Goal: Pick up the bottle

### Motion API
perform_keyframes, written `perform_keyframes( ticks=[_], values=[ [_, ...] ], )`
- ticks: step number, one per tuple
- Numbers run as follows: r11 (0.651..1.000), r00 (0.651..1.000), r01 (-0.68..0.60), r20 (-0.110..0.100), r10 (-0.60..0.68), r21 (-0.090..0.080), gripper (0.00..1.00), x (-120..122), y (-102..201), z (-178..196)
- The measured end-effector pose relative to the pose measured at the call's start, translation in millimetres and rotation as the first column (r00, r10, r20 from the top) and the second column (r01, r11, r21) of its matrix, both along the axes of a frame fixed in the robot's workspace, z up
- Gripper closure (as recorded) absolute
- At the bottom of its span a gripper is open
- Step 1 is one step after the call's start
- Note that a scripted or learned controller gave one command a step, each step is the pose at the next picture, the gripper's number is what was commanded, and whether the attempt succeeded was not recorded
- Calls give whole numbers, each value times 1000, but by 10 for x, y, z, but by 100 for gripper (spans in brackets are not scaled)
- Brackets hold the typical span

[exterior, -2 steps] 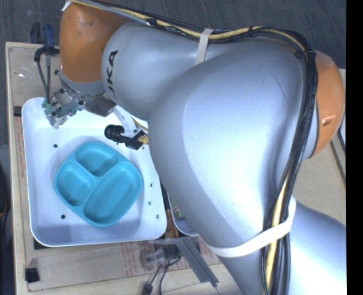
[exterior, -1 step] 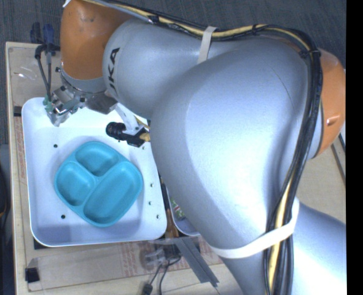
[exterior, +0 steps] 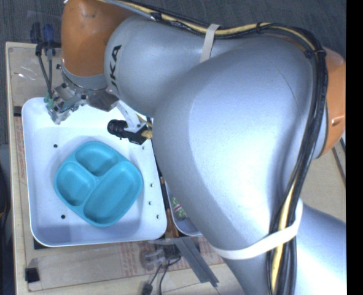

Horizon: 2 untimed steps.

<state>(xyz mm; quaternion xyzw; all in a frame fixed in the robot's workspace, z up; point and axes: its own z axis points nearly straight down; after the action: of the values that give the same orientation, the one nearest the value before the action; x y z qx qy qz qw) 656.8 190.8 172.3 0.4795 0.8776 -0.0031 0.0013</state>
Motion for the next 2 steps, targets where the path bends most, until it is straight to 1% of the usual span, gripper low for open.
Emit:
perform_keyframes(
  ticks=[2],
  values=[
    [1000,1000,-5,1,5,-2,100,7,1,184]
  ],
)
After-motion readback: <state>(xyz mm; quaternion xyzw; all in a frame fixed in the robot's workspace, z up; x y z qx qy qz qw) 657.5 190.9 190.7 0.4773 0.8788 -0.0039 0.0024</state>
